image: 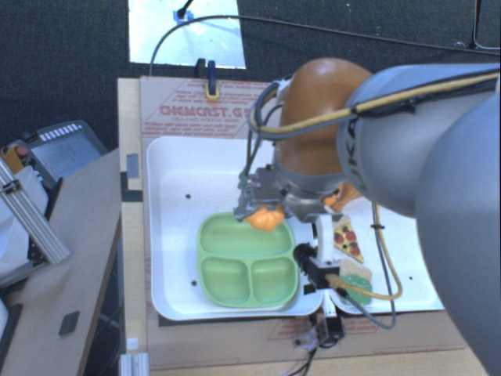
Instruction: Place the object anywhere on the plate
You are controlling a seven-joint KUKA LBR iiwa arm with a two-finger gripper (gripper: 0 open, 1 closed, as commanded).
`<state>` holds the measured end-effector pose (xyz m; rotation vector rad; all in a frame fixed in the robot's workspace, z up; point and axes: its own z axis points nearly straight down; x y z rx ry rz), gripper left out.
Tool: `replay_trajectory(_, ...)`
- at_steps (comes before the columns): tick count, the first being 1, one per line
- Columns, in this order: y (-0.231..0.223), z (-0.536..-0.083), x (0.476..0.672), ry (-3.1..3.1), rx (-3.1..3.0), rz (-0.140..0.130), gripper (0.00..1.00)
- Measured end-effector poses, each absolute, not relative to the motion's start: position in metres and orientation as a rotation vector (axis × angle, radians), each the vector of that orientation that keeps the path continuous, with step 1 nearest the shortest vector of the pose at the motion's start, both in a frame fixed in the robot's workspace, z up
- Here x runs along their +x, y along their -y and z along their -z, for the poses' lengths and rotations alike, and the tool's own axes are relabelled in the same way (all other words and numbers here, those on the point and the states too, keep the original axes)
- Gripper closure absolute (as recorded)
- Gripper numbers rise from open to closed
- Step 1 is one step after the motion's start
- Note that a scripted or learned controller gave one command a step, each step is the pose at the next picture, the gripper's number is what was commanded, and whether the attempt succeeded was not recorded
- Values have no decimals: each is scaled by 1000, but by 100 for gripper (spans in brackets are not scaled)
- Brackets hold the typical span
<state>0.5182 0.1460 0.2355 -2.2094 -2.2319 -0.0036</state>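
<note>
plate [239,266]: smooth moulded plastic, pale green, with a soft sheen on the divider ridges.
left bin [176,198]: white plastic, smooth, faintly glossy along the rim.
orange object [264,218]: smooth, slightly shiny skin; possibly plastic or rubber, the view is too blurred to tell.
arm [438,139]: grey painted shell, satin and even.
orange band [321,116]: glossy, with a bright highlight on the curve.
board [200,108]: brown printed cardboard, matt.
sheet [184,22]: shiny, reflective, foil-like.
bench [86,241]: dull tan wood-like top, matt.
backdrop [63,45]: dark, rough, carpet-like fabric.
extrusion [31,218]: bare ribbed metal, silvery.
</note>
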Motion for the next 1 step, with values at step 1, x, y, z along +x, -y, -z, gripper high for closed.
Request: replay_trajectory(1, -142, -235, 519, 2225, -2217, 1, 0)
